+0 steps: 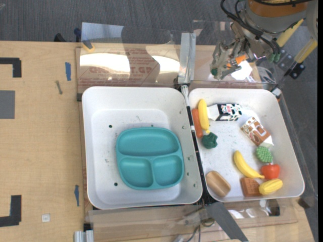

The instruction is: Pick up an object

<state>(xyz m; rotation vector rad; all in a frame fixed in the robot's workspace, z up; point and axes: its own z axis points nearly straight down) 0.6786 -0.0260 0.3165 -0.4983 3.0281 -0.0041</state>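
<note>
Claw (228, 64), state indeterminable, hangs over the right shallow white bin's (288, 135) far rim, holding nothing visible; that bin contains two yellow plastic bananas (202, 115) (246, 165) among other toy foods; left white bin (96, 135) contains one teal three-compartment tray (149, 157).

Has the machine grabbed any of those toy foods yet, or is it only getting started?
Nothing looks picked yet. The tool hangs above the far rim of the right bin, with nothing visible in it. The toys lie in that bin: two bananas, the broccoli, the bread roll, the milk carton. The teal tray sits in the left bin. Lowering, gripping and lifting all remain.
</note>
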